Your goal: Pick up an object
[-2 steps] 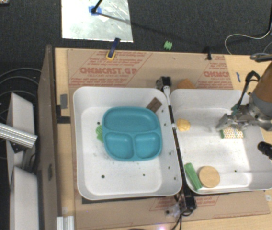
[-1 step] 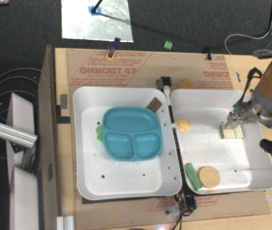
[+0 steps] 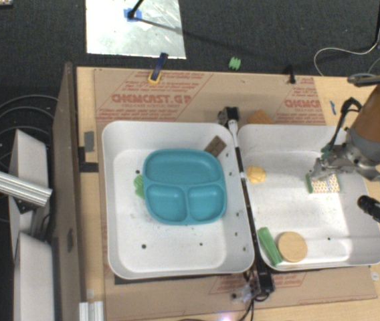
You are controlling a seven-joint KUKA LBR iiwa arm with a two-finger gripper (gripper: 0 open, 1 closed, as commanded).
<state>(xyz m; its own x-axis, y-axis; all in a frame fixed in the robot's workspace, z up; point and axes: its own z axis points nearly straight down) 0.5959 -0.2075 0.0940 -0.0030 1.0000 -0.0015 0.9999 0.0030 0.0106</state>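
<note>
Smooth teal plastic tray (image 3: 183,186)

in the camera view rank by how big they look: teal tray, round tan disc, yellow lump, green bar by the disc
1. teal tray, clearly largest
2. round tan disc
3. green bar
4. yellow lump
The green bar and yellow lump look close in size, so their order is unsure.

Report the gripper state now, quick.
Gripper: low over the right bin beside a small patterned item; open or shut cannot be told.
</note>
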